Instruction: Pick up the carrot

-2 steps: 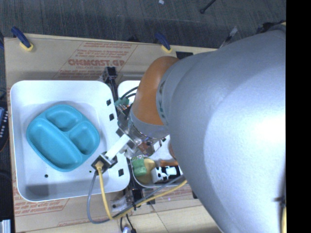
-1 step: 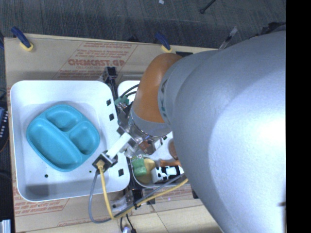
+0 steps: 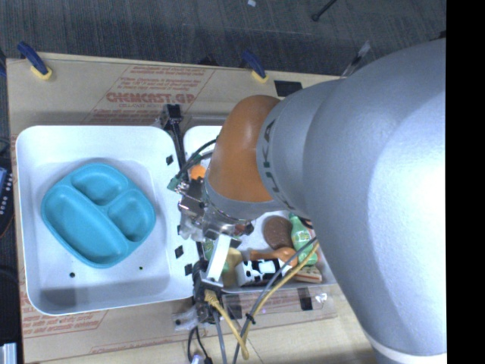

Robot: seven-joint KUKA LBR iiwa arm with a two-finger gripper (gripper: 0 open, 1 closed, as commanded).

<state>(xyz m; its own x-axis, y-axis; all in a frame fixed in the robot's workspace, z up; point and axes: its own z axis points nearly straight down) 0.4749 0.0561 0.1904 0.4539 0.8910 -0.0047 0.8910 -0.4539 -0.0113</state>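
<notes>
I see a small bright orange carrot (image 3: 198, 173) lying in my right bin's upper left corner, mostly hidden under my wrist.

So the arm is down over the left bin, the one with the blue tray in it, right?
Not quite. The camera view shows the arm down over the right bin, the one holding the mixed items. The blue tray lies in the left bin, apart from the arm.
</notes>
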